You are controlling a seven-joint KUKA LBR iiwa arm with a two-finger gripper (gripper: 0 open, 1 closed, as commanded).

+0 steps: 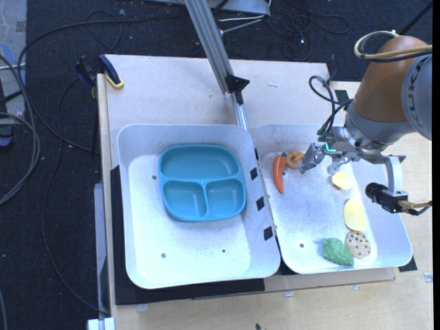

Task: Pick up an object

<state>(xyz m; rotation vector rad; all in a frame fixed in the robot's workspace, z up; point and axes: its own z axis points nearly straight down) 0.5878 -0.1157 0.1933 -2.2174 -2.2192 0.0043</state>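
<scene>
My gripper (324, 161) hangs over the back part of the right bin (302, 256), open, with nothing between its fingers. Just to its left lies a small orange pretzel (295, 159), and beside that a red chili pepper (278, 173). A pale yellow piece (341, 180) sits just in front of the gripper. Further forward lie a yellow slice (355, 215), a speckled cookie (357, 243) and a green leafy piece (337, 251).
The left bin (137, 253) holds a blue divided plate (203, 182). A metal pole (210, 36) slants down to the bins' shared back edge. The arm's black side unit (385, 195) overhangs the right bin's right side.
</scene>
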